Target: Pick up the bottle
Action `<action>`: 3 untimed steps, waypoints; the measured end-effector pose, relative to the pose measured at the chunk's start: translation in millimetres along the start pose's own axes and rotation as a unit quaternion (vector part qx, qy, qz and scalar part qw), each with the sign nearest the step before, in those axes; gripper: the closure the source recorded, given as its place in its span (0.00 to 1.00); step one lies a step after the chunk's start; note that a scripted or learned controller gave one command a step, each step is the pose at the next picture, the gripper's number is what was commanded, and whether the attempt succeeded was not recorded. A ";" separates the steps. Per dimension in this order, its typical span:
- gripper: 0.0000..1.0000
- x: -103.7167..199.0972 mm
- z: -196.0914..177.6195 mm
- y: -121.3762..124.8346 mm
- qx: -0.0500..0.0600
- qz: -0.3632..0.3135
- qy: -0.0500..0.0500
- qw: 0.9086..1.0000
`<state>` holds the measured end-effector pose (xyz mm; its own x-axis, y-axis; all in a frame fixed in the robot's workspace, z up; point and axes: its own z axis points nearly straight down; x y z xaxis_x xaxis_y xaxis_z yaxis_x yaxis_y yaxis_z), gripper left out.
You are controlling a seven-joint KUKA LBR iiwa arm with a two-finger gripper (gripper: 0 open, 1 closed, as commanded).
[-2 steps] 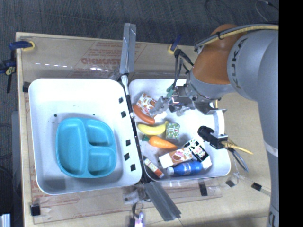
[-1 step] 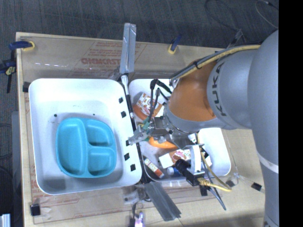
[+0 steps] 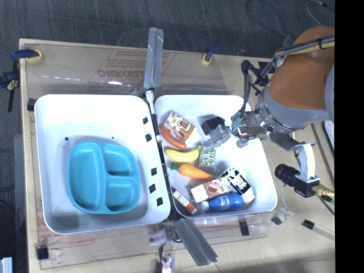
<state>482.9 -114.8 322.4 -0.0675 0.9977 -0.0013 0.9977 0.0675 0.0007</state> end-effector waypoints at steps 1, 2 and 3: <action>0.00 -11.9 -17.7 -3.1 0.000 -0.134 0.000 0.991; 0.00 -38.7 151.5 -9.8 0.003 0.021 0.001 1.000; 0.00 -6.8 167.5 -7.0 0.002 0.007 0.001 1.000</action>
<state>476.5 -122.3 154.9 -0.0538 0.9985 0.0008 0.9985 0.0538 -0.0035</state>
